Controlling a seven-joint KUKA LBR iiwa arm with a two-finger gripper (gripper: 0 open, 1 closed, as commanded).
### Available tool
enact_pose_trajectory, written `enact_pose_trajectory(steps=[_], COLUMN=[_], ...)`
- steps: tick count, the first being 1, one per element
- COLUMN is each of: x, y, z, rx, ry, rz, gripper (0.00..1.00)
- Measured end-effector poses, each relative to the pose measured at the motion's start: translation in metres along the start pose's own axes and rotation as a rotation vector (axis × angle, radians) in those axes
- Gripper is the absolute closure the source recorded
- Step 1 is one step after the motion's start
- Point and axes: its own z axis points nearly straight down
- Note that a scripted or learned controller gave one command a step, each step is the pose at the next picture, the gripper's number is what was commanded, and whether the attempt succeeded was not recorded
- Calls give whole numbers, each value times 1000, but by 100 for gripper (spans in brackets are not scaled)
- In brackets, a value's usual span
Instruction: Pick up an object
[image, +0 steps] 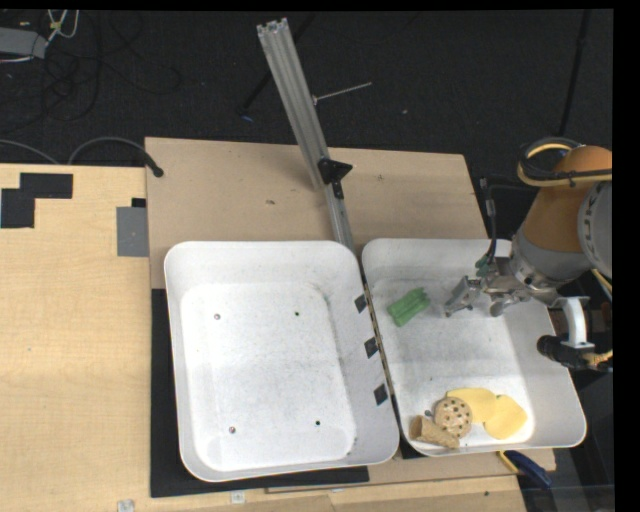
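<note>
A green block lies in the upper left part of the right bin. Near that bin's front edge sit a round brown cookie-like piece, a tan wedge and two flat yellow pieces. My gripper hangs over the upper middle of the right bin, a short way right of the green block. Its fingers stand open, nothing between them.
The left bin lies beside the right one, with black clips along the shared rim. A slanted metal rail rises behind the bins. The arm's orange band is at the right edge.
</note>
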Motion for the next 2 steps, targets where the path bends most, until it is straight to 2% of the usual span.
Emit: enact_pose_trajectory(steps=[1,2], x=[-1,-10], y=[2,3], z=[-15,-64], rx=[-6,-12], ry=[-2,-4], rz=[0,2], gripper=[100,100])
